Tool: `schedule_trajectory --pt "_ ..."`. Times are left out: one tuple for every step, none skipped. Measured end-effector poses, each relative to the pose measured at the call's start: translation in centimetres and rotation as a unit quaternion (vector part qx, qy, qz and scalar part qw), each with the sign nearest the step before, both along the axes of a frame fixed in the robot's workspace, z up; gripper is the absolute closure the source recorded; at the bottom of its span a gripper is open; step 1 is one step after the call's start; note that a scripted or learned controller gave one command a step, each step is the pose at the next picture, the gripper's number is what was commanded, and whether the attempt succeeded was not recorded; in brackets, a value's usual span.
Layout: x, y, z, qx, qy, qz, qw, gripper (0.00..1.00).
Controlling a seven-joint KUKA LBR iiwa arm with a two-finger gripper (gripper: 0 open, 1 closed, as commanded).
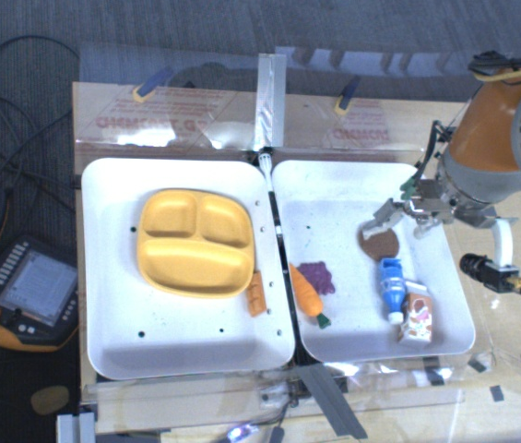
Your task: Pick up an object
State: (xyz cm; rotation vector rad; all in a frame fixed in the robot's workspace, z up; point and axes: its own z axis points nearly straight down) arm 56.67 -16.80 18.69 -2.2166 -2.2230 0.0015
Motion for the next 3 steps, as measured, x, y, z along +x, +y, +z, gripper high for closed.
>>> schedule_trajectory --pt "4.9 0.4 -1.2 -0.0007 0.000 -0.024 0.9997 0.00" --pt "1.8 -2.2 -9.4 -0.0002 -0.001 -0.020 0.9998 0.00" --pt "1.8 -2.2 -8.6 0.0004 0.000 -0.020 0.9998 1.00"
